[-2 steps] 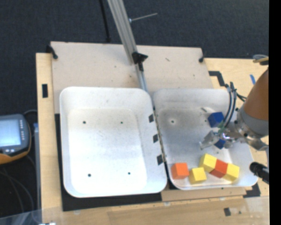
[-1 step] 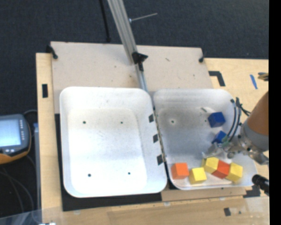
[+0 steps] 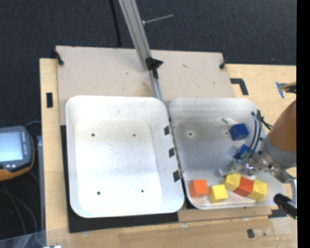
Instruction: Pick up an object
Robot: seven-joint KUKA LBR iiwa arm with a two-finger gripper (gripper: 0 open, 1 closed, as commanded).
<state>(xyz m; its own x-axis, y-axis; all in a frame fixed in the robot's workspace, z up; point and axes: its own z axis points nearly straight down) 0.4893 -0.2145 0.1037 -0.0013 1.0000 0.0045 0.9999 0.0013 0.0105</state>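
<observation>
The end effector (image 3: 244, 165) hangs low over the right bin (image 3: 206, 112), whether clenched or released I cannot tell. Blocks (image 3: 232, 186) crowd the bin's near rim; a blue block (image 3: 238, 131) sits farther back. The left bin (image 3: 93, 107) offers open room.

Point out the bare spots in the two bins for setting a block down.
Left bin: bare across its floor. Right bin: bare from the shared wall to the blue blocks. Crowded along its near edge: orange block, yellow blocks, red block, gripper.
</observation>
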